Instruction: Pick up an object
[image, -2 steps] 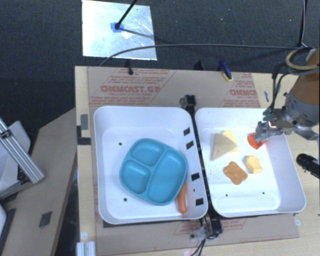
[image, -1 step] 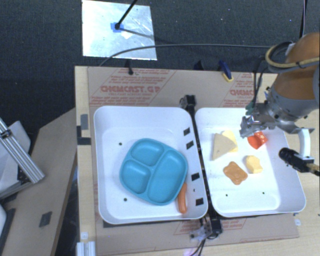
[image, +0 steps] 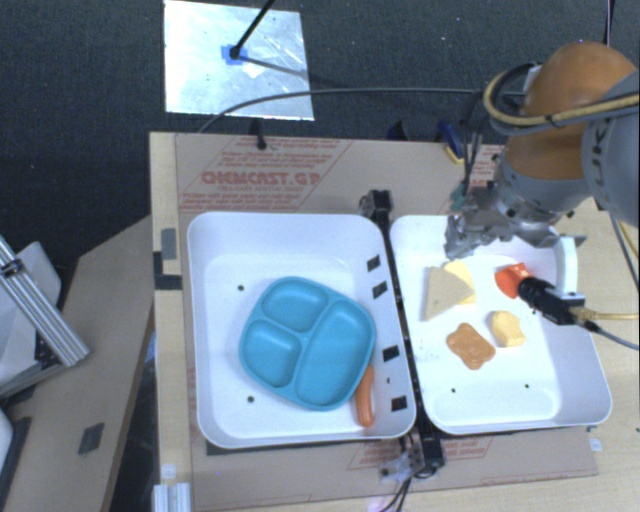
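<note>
My gripper (image: 462, 240) hangs over the back of the right bin (image: 580, 400), just above the top corner of a pale yellow cheese wedge (image: 446, 292). Whether it touches the wedge I cannot tell. To the right of the wedge lies a small red-orange piece (image: 511, 278). Nearer the front sit an orange-brown waffle-like piece (image: 470, 345) and a small yellow chunk (image: 507, 328). The arm's grey wrist and orange band come in from the upper right.
The left bin (image: 215, 300) holds a blue divided plate (image: 307, 342) and an orange sausage (image: 365, 395) lying along its right wall. A black divider strip (image: 388, 300) runs between the bins. Cables cross the dark floor behind the bench.
</note>
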